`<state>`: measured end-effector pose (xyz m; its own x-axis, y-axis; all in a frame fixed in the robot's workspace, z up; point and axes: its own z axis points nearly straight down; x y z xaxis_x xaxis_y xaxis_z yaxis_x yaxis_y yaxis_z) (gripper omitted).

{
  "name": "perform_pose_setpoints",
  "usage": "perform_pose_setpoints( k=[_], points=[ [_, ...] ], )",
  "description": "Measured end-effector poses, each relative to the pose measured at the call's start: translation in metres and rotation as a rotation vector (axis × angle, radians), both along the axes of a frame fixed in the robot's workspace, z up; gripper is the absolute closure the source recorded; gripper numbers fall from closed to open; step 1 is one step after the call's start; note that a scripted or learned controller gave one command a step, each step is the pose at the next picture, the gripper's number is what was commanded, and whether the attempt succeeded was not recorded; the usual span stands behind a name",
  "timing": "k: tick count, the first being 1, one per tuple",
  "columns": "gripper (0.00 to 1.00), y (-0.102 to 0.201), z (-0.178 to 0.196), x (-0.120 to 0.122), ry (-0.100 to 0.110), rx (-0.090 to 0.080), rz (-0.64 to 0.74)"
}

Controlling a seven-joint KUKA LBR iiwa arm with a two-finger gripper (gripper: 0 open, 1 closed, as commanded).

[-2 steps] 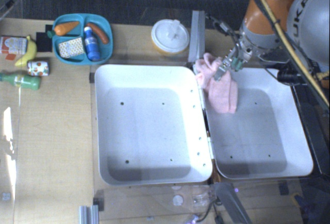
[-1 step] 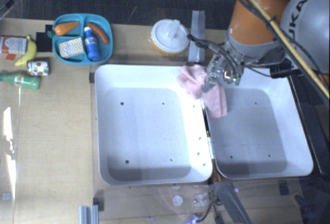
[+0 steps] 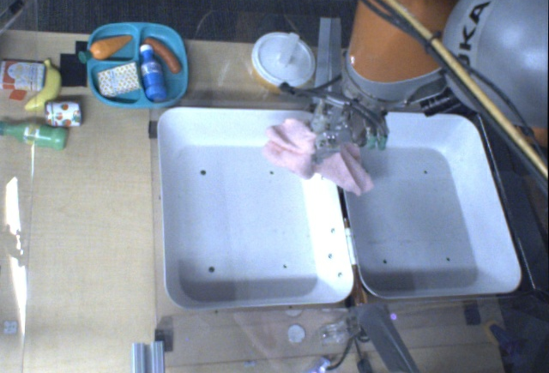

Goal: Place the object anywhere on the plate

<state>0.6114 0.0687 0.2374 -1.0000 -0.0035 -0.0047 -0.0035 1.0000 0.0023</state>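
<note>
Gripper [image 3: 336, 138] low over the seam between left bin [image 3: 214, 225] and right bin [image 3: 446, 217], seemingly pinching a pink cloth [image 3: 296, 153] that drapes across both rims. Beyond the bins, a blue divided plate [image 3: 176, 63] holding toy food, beside a yellow lidded cup [image 3: 283, 60].

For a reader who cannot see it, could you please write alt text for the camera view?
A grey-and-orange arm's gripper sits over a pink cloth draped across the seam between two white bins. A blue divided plate of toy food sits beyond them.

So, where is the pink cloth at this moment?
The pink cloth hangs at the gripper over the rims where the left bin meets the right bin, near their far edge.
</note>
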Motion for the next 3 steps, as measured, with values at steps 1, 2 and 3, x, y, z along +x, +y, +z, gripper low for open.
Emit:
perform_pose_setpoints(
  k=[1,2,3],
  points=[
    [1.0,0.042,-0.01,-0.017,0.0,0.0,0.001],
    [1.0,0.084,-0.018,-0.049,0.002,0.0,0.001],
    [1.0,0.131,-0.014,-0.071,0.002,0.0,0.002]
  ],
)
